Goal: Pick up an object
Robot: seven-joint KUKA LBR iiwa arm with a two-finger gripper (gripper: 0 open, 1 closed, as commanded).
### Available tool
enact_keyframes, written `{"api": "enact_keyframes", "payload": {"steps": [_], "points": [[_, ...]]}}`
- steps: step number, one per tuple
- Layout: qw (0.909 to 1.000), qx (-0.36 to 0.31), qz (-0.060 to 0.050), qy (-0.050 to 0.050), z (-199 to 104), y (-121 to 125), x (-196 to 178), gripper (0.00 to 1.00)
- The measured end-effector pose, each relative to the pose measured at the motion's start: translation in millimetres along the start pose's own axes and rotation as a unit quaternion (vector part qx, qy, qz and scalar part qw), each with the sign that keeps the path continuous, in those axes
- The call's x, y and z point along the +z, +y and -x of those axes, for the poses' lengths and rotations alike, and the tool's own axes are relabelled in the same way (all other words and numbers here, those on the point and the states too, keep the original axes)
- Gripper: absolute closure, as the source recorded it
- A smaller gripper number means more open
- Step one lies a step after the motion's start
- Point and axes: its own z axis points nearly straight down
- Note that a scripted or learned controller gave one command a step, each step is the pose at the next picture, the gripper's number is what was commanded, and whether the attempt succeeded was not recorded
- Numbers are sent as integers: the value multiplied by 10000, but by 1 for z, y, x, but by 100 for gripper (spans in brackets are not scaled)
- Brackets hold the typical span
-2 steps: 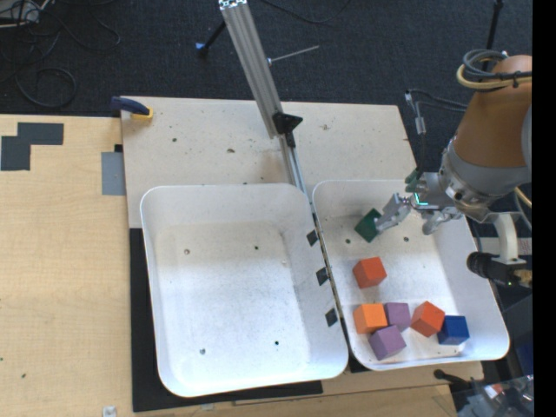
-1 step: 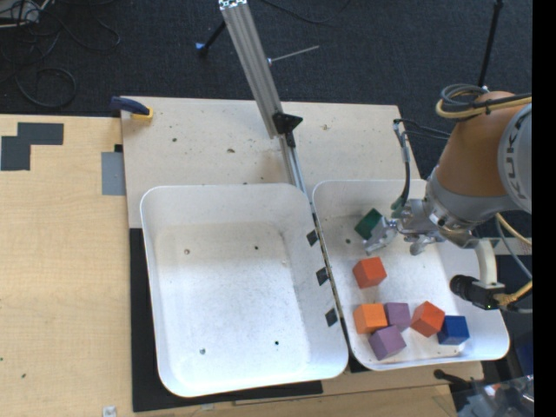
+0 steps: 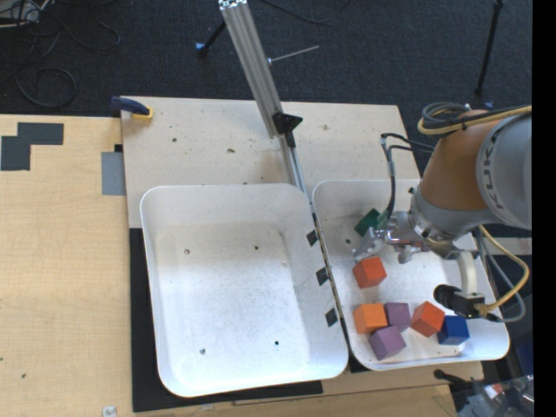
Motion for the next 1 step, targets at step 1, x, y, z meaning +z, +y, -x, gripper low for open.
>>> {"api": "enact_keyframes", "payload": {"steps": [1], "points": [[10000,7,46,2,-1,2,38,0]]}}
